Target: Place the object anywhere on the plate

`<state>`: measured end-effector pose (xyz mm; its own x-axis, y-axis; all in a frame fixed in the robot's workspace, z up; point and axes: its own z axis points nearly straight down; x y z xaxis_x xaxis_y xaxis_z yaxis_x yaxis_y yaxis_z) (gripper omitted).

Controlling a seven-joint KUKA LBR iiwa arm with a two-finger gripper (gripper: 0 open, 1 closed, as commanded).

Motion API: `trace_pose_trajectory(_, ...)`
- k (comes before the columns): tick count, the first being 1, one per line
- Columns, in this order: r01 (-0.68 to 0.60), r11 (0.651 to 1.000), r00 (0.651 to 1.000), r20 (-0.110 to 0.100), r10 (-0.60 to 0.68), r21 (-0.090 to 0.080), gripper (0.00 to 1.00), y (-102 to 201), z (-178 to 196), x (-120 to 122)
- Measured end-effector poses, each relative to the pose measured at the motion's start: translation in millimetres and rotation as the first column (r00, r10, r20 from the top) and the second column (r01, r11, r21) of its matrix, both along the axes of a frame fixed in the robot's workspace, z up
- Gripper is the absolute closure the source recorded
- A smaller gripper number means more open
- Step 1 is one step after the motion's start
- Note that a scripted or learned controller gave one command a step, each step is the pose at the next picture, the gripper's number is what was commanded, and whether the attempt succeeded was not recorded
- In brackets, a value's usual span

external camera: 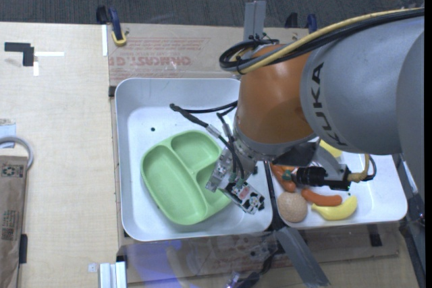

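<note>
A light green divided plate (pixel 177 175) lies in the left white bin (pixel 135 111). My gripper (pixel 228 180) hangs over the plate's right edge, under the big grey and orange arm. A small black-and-white checked part shows just below it, near the bin's front right corner. In the right bin (pixel 385 209) lie a tan egg-shaped object (pixel 293 207), a yellow banana (pixel 335 209), and an orange-red carrot-like piece (pixel 322 197). The arm hides most of the right bin.
Black cables (pixel 196 117) loop from the wrist over the left bin's back part. Brown cardboard (pixel 169 54) lies behind the bins. A pale wooden bench top (pixel 54 145) stretches to the left, with a brown paper bag (pixel 12 206) at its left edge.
</note>
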<state>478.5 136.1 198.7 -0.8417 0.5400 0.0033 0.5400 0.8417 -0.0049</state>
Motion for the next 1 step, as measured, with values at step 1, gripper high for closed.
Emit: trace_pose_trajectory(1,0.064,0.998,0.998,0.000,-0.064,-0.002,1.00,92.1,-54.7,-1.2)
